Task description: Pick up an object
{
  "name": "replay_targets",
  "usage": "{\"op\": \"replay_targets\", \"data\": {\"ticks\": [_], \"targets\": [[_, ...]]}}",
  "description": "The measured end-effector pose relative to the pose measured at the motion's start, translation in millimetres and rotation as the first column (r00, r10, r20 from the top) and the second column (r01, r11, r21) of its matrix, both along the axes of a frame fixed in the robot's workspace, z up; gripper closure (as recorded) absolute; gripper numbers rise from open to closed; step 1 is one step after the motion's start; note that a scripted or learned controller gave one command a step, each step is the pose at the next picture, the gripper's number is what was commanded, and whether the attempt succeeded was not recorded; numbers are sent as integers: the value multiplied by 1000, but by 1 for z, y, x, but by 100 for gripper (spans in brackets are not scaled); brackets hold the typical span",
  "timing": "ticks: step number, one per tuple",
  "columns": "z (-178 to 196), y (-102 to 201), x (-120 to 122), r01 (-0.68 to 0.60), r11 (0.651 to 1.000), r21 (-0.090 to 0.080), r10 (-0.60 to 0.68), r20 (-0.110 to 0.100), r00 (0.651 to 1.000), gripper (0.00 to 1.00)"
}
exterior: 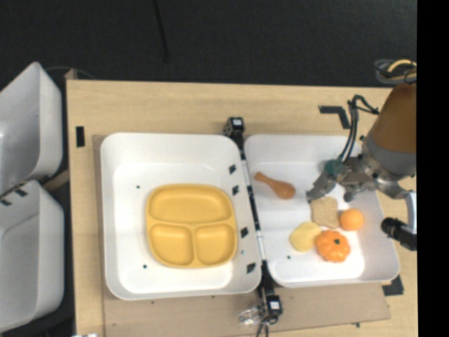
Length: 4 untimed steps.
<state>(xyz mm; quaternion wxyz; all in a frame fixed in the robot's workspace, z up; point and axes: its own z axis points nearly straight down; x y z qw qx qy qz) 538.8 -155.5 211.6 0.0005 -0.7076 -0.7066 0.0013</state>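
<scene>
I see my gripper (335, 190) released over the right bin (280, 153), holding nothing. Just below it lies a bread slice (325, 211), touching an orange (351, 220); a pumpkin (332, 246) sits lower.

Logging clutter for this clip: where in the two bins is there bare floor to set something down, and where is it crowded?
Left bin: bare strips surround the yellow divided plate, widest behind it. Right bin: free along the far wall and left of the drumstick. Crowded: its near right, where cracker, orange, pumpkin, yellow piece and gripper cluster.

bins (112, 188) 2 — tray (191, 225) 1 — food pieces (304, 236) 5
</scene>
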Motion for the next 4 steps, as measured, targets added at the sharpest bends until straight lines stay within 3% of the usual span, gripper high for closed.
{"op": "replay_targets", "data": {"ticks": [2, 3, 4], "targets": [[-90, -12, 3, 1, 1000, 0, -1, 0, 1000, 0], [-76, -13, 5, 6, 1000, -1, -6, 7, 1000, 100], [-28, -20, 12, 0, 1000, -1, 0, 9, 1000, 100]]}}
